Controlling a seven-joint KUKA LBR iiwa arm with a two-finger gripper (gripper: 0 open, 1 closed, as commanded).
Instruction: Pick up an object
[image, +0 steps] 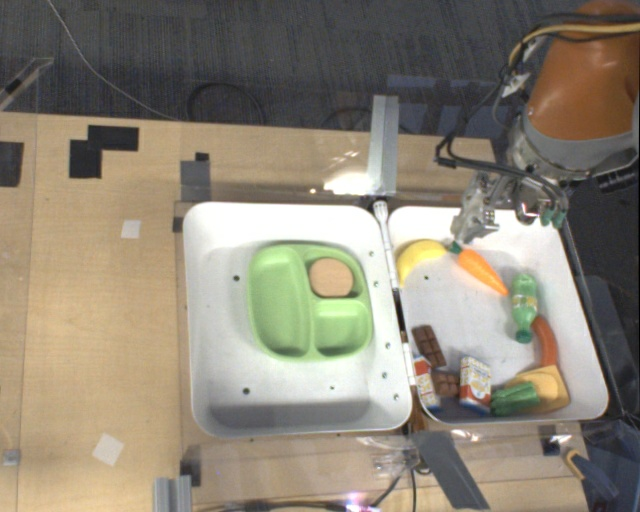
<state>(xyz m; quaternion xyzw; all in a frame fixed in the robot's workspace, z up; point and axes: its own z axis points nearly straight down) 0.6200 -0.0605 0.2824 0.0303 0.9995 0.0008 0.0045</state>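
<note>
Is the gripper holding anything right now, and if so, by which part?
Cannot be told. The gripper sits at the green-tipped end of the carrot in the right bin, but a grasp isn't visible.

Arm (580, 80) reaching in, claw (474, 222) lowered

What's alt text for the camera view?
The arm's hand hovers at the top of the right bin, by a carrot and lemon. The left bin holds a green tray with a cookie.
</note>
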